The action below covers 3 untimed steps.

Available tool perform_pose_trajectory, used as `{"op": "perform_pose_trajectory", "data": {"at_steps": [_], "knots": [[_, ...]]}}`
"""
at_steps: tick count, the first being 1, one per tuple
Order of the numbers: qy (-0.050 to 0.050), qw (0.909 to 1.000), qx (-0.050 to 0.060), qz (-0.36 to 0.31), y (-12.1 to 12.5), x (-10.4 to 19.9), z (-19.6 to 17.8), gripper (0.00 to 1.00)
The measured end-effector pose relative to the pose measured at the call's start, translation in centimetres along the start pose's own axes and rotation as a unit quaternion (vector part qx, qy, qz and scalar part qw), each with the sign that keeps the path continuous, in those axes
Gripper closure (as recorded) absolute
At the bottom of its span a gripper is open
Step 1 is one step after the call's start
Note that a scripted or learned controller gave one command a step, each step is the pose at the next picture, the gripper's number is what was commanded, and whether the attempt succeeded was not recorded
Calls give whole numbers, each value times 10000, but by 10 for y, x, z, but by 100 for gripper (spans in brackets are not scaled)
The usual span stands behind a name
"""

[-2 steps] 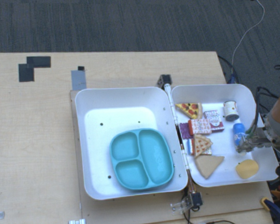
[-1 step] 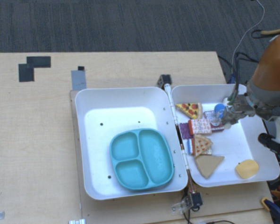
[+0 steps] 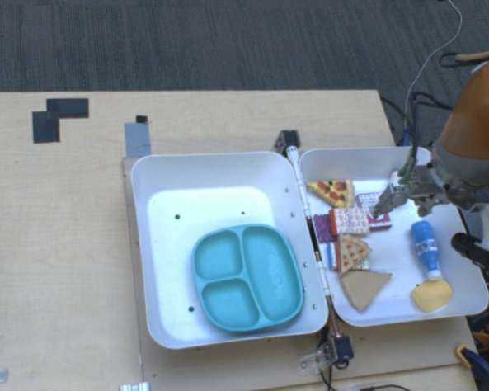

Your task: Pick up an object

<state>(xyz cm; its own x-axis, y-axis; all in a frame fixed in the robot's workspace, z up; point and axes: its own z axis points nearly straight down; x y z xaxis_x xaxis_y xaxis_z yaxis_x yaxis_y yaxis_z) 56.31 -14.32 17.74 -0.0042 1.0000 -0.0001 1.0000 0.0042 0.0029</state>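
1. Though the jaws (image 3: 385,204) are seen low over the right bin (image 3: 474,300), their opening cannot be told, and nothing is seen held.
2. Just to their left, the red-and-white packet (image 3: 351,220) is found, lying lengthwise across the bin.
3. Farther left, the pizza slice (image 3: 331,193) lies.

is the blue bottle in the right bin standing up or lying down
Lying down: the blue plastic bottle rests on its side on the floor of the right white bin, its length running along that floor.

Blue three-compartment plate (image 3: 248,276) in the left bin (image 3: 157,188), on a wooden bench (image 3: 57,243).
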Motion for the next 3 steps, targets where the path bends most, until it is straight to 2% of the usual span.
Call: {"op": "perform_pose_trajectory", "data": {"at_steps": [1, 2, 3], "knots": [[-6, 10000, -43, 14, -27, 28, 80, 0], [-28, 9999, -118, 23, -66, 47, 86, 0], [1, 9999, -143, 1, -63, 49, 73, 100]]}}
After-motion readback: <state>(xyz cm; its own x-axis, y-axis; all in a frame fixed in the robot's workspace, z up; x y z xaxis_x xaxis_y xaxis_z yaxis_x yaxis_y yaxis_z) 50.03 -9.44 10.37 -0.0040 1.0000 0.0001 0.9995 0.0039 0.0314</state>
